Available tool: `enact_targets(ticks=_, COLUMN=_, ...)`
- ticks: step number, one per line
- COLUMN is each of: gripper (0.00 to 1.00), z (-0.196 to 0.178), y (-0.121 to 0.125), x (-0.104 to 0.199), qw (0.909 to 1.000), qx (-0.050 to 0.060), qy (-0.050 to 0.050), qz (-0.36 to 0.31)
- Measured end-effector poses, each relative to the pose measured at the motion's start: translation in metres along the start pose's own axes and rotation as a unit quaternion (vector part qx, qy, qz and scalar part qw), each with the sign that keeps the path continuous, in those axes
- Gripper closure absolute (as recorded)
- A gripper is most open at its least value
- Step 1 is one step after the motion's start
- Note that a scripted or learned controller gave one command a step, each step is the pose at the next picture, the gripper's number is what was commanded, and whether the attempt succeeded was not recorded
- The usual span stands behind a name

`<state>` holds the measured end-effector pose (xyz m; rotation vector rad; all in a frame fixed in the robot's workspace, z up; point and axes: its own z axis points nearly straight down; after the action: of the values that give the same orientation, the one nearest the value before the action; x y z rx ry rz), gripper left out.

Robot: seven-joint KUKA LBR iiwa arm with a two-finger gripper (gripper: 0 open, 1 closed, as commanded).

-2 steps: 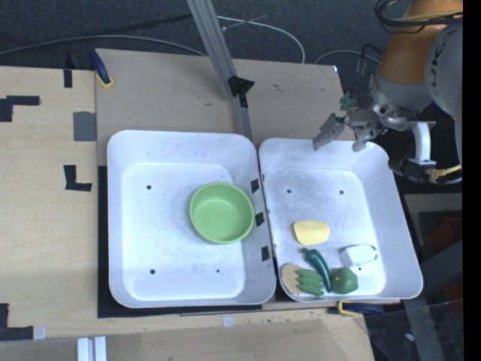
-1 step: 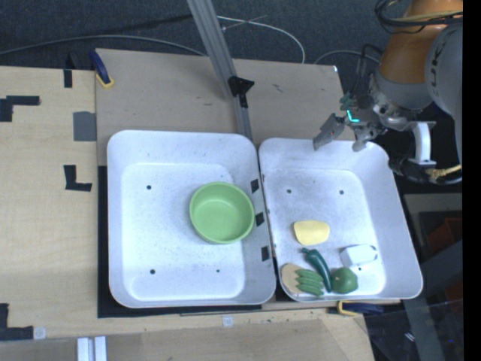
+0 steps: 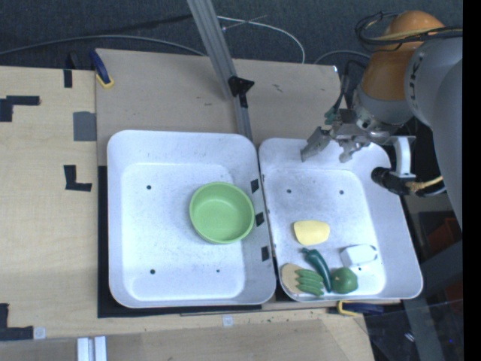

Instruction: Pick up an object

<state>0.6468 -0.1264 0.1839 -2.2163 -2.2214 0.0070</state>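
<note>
My gripper (image 3: 329, 150) hangs over the far edge of the right bin (image 3: 391, 224), its two grey fingers spread apart and open with nothing between them. Well below it in that bin lie a yellow lemon-shaped piece (image 3: 310, 232), a white object (image 3: 358, 255), a dark green pepper-like toy (image 3: 319, 265), a green round toy (image 3: 344, 280) and a tan brush with green bristles (image 3: 301, 280). A green bowl (image 3: 221, 212) sits in the left bin (image 3: 143, 164).
A slanted metal pole (image 3: 218, 47) with a black clamp stands behind the bins' shared edge. Cables run across the dark floor at the top. A black hose fitting (image 3: 391, 179) hangs by the right bin's far right rim.
</note>
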Motion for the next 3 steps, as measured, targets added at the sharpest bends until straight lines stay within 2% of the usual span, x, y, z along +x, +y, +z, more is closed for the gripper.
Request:
enact_targets(ticks=1, gripper=0.0, z=0.06, y=0.005, x=-0.006, qw=1.0, qx=0.001, qy=0.0, qz=0.001)
enact_targets(ticks=2, gripper=0.0, z=0.098, y=0.004, x=-0.005, qw=1.0, qx=-0.001, qy=0.0, qz=0.0)
enact_targets(ticks=3, gripper=1.0, z=0.086, y=0.005, x=-0.004, qw=1.0, qx=-0.002, qy=0.0, qz=0.0)
